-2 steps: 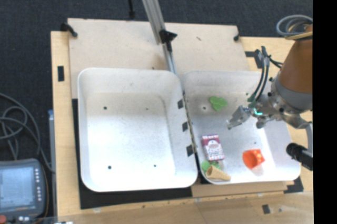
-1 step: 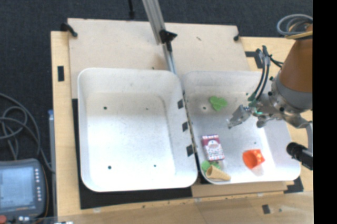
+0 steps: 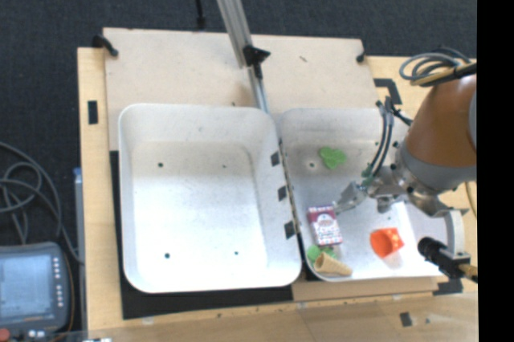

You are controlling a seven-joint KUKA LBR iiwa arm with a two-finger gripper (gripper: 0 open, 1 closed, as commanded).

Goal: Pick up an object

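Two white bins (image 3: 201, 196), four objects in the right one, gripper (image 3: 353, 196) state unclear

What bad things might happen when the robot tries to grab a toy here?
The gripper hangs just above and to the right of the small red box, not centred on it, so a grab might clip its edge and push it away. The box lies close to the bin wall, and the ice cream cone sits right below it, so the fingers may bump either one. The orange cup is beside the arm and might get knocked.
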